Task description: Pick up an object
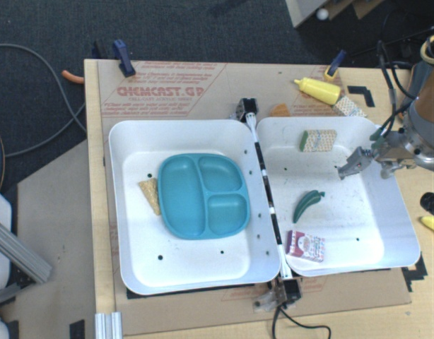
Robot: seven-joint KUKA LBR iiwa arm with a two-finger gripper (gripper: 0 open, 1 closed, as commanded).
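My gripper (353,164) hangs over the right side of the right bin (386,217), reaching in from the right edge, with nothing visibly in it. A green pepper-shaped toy (308,205) lies in the middle of that bin, below and left of the gripper. A small patterned pad with a green edge (318,140) lies near the bin's far wall, up and left of the gripper. A red and white packet (305,246) rests at the bin's near left corner.
The left bin (132,154) holds a teal divided plate (203,195) with a tan textured piece (150,193) tucked under its left edge. A yellow toy (318,89) lies on the board behind the right bin. Blue clamps (123,57) grip the board's far edge.
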